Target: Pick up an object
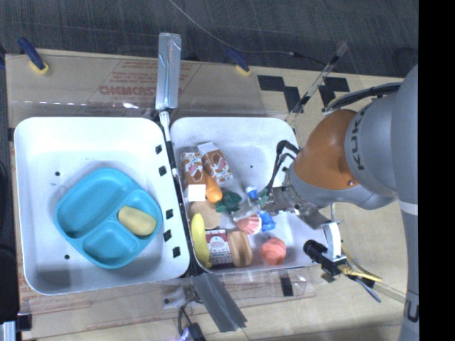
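end effector [264, 203] sits low inside the right bin, at its right-hand side, among the small toys; whether it is open or closed cannot be told, since the wrist hides most of it, and nothing is seen held in it.

arm [370, 155] reaches in from the right, grey with its orange band [323, 155] bulging over the right bin's edge.

bench [85, 84] carries both bins side by side, with a clear sheet across its far part.

left bin [35, 190] holds a blue plate [92, 219] with compartments; a yellow lump [137, 220] lies in the plate's right-hand compartment.

right bin [234, 133] holds a cluster toward its near half. two small cartons [205, 165] lie side by side at the cluster's far end. a jar [222, 248] lies on its side along the near wall, with a banana [199, 239] just beside it on the left, against the divider. a round tan piece [205, 212] sits above the banana. an orange ball [273, 249] rests near the bin's near-right corner. a pink shell [248, 225] lies between the jar and the end effector. a carrot [212, 190] lies below the cartons, with a dark green piece [230, 201] just to its right. a small blue piece [266, 222] lies just below the end effector, beside the shell.
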Robot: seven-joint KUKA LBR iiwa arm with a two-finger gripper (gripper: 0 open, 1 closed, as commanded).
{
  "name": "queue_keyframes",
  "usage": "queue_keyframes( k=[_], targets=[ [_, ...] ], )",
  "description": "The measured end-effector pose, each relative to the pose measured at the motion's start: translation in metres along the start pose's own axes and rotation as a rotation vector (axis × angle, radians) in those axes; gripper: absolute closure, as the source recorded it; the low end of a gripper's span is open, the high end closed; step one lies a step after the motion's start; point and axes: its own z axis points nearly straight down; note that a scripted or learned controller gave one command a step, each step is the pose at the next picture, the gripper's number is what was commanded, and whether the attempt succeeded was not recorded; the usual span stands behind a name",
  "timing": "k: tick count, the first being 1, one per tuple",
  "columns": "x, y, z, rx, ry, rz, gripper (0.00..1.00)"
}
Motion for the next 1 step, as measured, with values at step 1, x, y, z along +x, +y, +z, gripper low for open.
queue_keyframes(
  k=[1],
  targets=[
    [0.0008, -0.0002, -0.0076, 0.004, 0.001, -0.006, 1.00]
  ],
)
